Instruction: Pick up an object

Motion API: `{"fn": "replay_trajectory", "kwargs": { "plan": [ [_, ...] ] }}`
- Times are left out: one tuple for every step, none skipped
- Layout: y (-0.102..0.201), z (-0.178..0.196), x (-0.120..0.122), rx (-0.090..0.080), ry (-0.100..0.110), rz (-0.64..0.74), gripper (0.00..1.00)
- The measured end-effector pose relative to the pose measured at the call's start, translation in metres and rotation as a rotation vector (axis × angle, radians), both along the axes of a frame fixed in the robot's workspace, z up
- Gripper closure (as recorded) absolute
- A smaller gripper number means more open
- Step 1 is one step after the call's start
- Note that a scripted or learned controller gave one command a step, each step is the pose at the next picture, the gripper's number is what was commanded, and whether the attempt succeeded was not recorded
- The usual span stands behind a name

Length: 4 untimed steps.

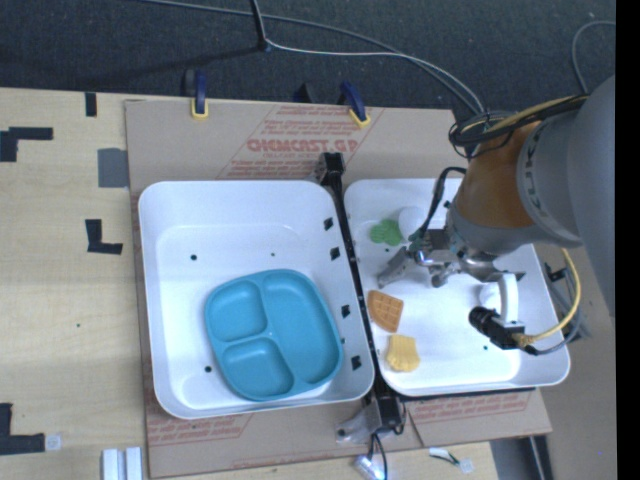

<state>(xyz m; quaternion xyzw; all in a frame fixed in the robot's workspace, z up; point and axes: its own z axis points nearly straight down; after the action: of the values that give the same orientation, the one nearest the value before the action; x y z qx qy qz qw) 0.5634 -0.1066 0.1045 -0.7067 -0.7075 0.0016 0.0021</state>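
My gripper (415, 272) hangs over the middle of the right bin (455, 368), reaching in from the right under the orange-banded wrist. Its two grey fingers (393, 270) are spread apart, open, with bare white bin floor between them. A small green object (386, 233) lies just up-left of the gripper, near the bin's far left corner. A square orange waffle-like piece (385, 309) rests just below the left fingertip. A yellow piece (403, 353) lies further toward the near edge.
The left bin (170, 218) holds a blue divided plate (272, 333). A black divider (347, 258) runs between the bins. A yellow cable and a black-and-white fitting (497, 318) hang off the arm over the right bin's right side.
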Motion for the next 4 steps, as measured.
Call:
{"fn": "replay_trajectory", "kwargs": {
  "plan": [
    [0.0, -0.02, 0.0, -0.001, -0.006, -0.001, 0.0],
    [0.0, -0.009, 0.001, -0.002, -0.007, -0.001, 1.0],
    [-0.002, 0.052, 0.007, -0.001, -0.01, -0.001, 1.0],
    [-0.008, 0.097, 0.002, -0.001, -0.008, -0.001, 1.0]
  ]
}}
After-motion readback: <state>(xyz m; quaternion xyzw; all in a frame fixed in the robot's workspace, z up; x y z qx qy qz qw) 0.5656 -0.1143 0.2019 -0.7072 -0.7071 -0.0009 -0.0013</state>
